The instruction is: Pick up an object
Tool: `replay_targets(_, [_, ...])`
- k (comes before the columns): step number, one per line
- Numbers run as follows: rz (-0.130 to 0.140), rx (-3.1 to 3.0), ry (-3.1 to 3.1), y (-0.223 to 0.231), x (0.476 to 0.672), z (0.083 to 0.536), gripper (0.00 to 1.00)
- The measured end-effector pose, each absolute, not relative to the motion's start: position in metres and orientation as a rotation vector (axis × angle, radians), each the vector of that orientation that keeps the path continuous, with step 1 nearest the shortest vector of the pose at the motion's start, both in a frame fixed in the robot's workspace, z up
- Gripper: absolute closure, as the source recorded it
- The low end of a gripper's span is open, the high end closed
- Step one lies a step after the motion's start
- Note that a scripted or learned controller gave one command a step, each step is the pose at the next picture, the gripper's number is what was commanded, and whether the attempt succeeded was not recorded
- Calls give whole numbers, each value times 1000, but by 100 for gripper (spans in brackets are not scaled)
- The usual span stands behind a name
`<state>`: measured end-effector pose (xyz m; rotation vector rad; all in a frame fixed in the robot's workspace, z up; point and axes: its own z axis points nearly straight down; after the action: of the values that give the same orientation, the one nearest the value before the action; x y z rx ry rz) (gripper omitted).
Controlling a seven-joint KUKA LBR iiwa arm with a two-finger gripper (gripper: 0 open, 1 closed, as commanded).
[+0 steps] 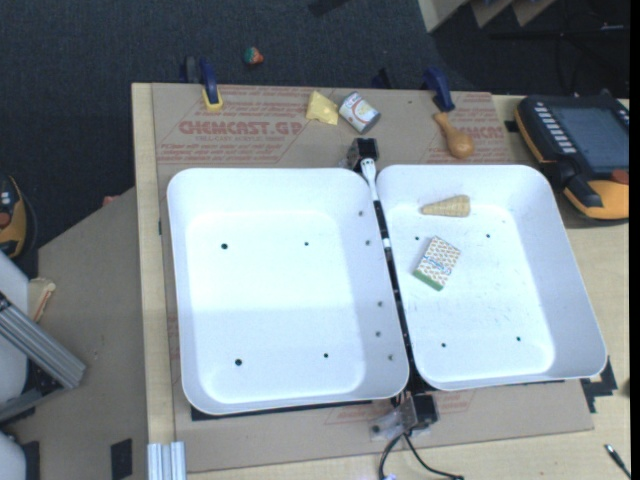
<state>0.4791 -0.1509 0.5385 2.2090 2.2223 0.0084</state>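
Two white bins side by side on bench (300, 133). Right bin (560, 268) holding tan cone-shaped piece (446, 206) near far wall, small green-and-white patterned box (437, 263) just nearer, lying flat, apart from cone. Left bin (190, 298) showing bare white floor with dark dots. Behind bins on cardboard: yellow wedge (321, 109), small white box (359, 112), wooden-handled item (453, 135). Claw state: cannot tell.

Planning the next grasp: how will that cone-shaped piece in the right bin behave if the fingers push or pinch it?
The cone lies on its side, so a push would probably roll it in an arc. Its taper may slip from a pinch. It looks light.
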Motion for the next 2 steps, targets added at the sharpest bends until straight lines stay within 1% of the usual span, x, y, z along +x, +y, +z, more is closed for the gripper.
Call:
replay_targets(1, [2, 2218, 2219, -154, 480, 535, 0])
replay_targets(2, [5, 2213, 2215, -154, 480, 547, 100])
